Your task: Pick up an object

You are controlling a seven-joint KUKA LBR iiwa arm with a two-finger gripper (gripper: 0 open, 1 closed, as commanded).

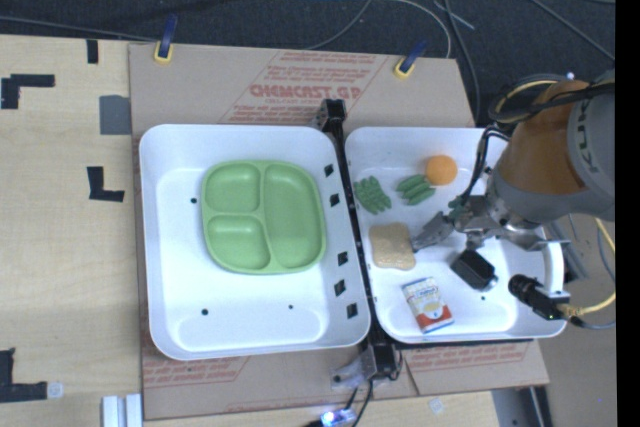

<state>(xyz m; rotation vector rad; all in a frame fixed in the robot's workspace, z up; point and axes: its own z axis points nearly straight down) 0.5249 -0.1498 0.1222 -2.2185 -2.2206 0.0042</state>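
In the right bin (pixel 500 323) lie an orange ball (pixel 440 169), two green vegetable pieces (pixel 372 194) (pixel 415 187), a tan bread slice (pixel 392 246) and a small red-and-white carton (pixel 428 304). My gripper (pixel 452 250) hangs over the middle of this bin, just right of the bread slice and below the orange ball. It is open, with one grey finger (pixel 432 231) pointing left toward the bread and a black finger (pixel 473 269) nearer the front. Nothing sits between them.
The left bin (pixel 170 245) holds a green divided plate (pixel 265 216). A black divider (pixel 345 215) with clips runs between the bins. Cables trail over the dark floor at the back. The arm's orange band (pixel 540 150) covers the right bin's far right side.
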